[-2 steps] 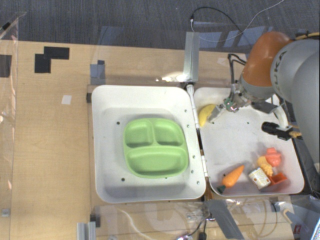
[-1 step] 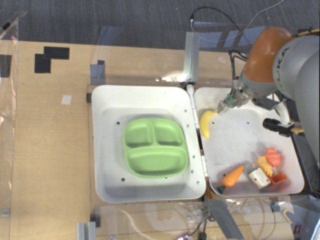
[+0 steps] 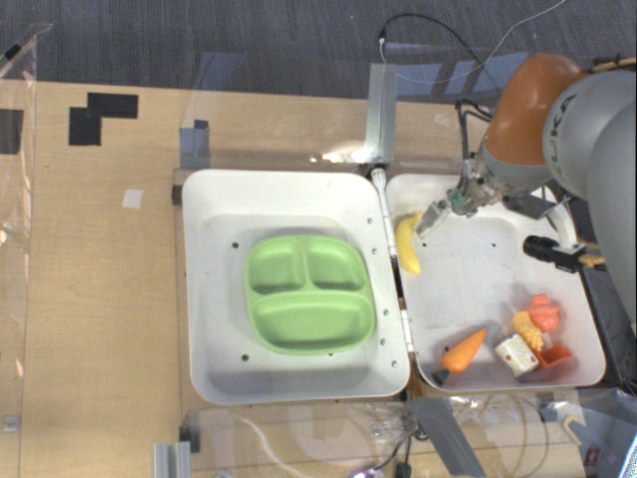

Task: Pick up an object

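Over the right bin, bench seen from above: my pincer hangs near a banana, nothing gripped yet.

Bench: wood top, two white bins side by side; left bin (image 3: pixel 199 366), right bin (image 3: pixel 478 267).
Arm: mine, grey w/ orange band, reaching in from the right over the right bin's back corner.
Tray: green divided tray (image 3: pixel 309 292) flat in the middle of the left bin, no food on it.
Banana: yellow banana (image 3: pixel 407 244) lying along the right bin's left wall, next to the divider; my likely pick.
Carrot: orange carrot (image 3: pixel 464 351) near the right bin's front edge, well apart from the pincer.
Small stuff: pink-orange toy (image 3: pixel 543 313), yellow piece and a small white-red box (image 3: pixel 516 355) bunched in the front right corner.
Pincer: gripper (image 3: pixel 430 217) just above-right of the banana's top end, tips pointing toward it; can't tell from this angle if fingers are spread or pressed together. Nothing visibly between them.
Risk 1: banana hugs the wall, so one finger could strike the rim or divider, I reckon.
Risk 2: curved, smooth skin; an off-centre pinch prob. rolls it or squirts it out.
Risk 3: coming down on the tip only, I may just nudge it along the wall.
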Robot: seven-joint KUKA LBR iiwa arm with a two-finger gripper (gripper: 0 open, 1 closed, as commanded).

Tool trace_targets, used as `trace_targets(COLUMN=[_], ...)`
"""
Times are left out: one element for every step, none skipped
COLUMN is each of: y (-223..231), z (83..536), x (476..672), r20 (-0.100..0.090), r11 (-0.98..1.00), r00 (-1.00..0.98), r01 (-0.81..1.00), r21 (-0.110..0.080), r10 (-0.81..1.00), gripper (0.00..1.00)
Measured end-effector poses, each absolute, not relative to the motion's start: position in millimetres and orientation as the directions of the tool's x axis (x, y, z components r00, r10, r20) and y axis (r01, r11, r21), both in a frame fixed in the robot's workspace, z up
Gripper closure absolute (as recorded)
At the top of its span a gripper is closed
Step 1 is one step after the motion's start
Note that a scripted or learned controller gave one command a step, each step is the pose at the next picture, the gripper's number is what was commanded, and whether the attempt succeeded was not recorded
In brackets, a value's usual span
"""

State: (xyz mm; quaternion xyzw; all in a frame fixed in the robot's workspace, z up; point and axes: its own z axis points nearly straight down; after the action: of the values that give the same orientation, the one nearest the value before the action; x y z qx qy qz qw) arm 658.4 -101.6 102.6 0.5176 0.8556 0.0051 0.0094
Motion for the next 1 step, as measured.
trace_targets(y=[-97.7], z=[92.5], x=[664.2], r20=[-0.009], r11=[0.253], r00=[-0.253], r01=[0.967], r21=[0.003], r10=[0.967], gripper=[0.00])
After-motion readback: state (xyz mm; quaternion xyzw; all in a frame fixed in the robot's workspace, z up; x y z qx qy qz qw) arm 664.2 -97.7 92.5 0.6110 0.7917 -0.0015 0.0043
